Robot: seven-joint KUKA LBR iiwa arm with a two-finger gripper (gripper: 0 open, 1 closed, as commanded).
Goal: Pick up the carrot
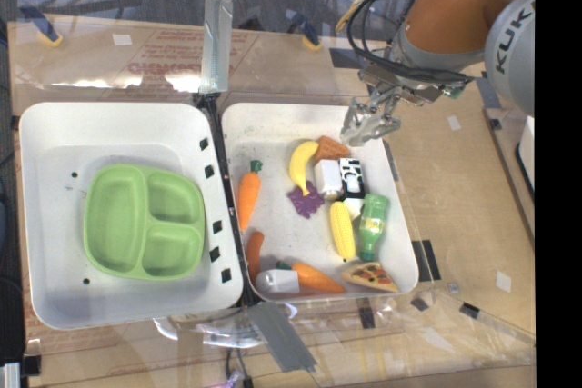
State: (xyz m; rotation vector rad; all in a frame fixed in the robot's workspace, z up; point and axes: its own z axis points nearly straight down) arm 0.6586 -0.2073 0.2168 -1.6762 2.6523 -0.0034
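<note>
The carrot [248,198] lies at the left side of the right bin [400,223], lower middle of the frame. It looks light, stiff and smooth; grasp across its thick middle. The gripper [366,124] hovers upper right, its state I cannot tell.

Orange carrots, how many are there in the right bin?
2. One orange carrot with a green top lies near the right white bin's left wall; another orange carrot lies along its front edge. More may be hidden under the pile.

Green divided plate [144,221] in left bin [36,195]; banana [302,164], corn [342,230].
</note>
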